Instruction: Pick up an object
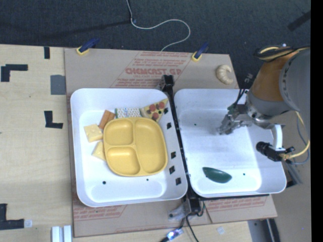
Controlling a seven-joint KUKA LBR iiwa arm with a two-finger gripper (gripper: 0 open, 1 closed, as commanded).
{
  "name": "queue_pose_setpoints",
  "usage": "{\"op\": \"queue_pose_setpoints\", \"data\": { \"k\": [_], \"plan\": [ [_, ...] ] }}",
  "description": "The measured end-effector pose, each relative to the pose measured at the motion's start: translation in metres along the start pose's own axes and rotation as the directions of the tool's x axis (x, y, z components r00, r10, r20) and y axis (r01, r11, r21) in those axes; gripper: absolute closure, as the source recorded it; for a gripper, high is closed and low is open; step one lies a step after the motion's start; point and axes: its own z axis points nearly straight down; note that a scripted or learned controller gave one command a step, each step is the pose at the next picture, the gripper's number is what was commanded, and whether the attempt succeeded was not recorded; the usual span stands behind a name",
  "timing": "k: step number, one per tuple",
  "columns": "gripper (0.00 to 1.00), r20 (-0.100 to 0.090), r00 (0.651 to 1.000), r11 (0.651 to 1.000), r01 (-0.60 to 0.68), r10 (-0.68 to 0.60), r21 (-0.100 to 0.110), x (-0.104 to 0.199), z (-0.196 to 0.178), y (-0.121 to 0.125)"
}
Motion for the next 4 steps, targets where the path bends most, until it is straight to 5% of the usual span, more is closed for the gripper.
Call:
{"op": "queue_pose_setpoints", "data": {
  "k": [2, 3, 4],
  "plan": [
    [1.0, 0.002, 1.0, 1.0, 0.0, 0.001, -0.008, 0.004, -0.105, 0.001],
    [1.0, 0.0, 1.0, 1.0, -0.001, 0.001, -0.004, 0.005, -0.122, 0.002],
    [1.0, 0.0, 1.0, 1.0, 0.0, 0.0, 0.002, 0.04, -0.113, -0.033]
  ]
}}
